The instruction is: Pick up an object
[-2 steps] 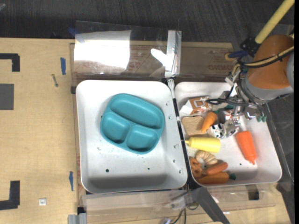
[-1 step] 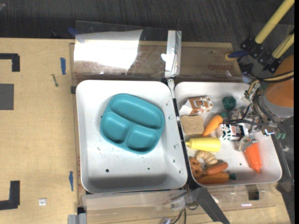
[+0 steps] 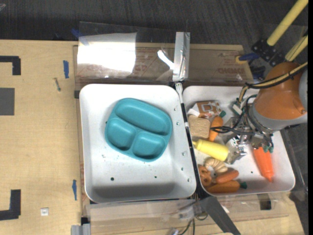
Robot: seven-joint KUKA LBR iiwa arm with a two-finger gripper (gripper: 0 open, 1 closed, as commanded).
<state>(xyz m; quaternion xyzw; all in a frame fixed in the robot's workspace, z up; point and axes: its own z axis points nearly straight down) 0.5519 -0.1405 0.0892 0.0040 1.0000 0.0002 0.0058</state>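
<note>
Reaching in over the right bin (image 3: 288, 180), the arm (image 3: 281, 99) has its gripper (image 3: 243, 143) down low among a jumble of toy food. Wires and metal parts crowd the tool, and from where I stand I cannot tell how it is set or whether it has anything at all.

Any object will do here, and the candidates all lie in that right bin: a yellow banana-like piece (image 3: 212, 149) just left of the gripper, a slice of toy bread (image 3: 199, 127) above it, a carrot (image 3: 264, 163) just to the gripper's right, and sausage-like orange pieces (image 3: 224, 180) heaped near the front wall. The left bin (image 3: 93, 102) carries a teal divided plate (image 3: 138, 128), well apart from the arm.

Trouble looks likely to come from the crowding. The yellow piece is rounded and smooth, so it could squirt sideways under a pinch. With things touching or overlapping, the tool might land between two of them and merely shove them about, or catch an edge and drop it on the lift. The bin's divider wall is near too, and a piece pushed against it could jam.
</note>
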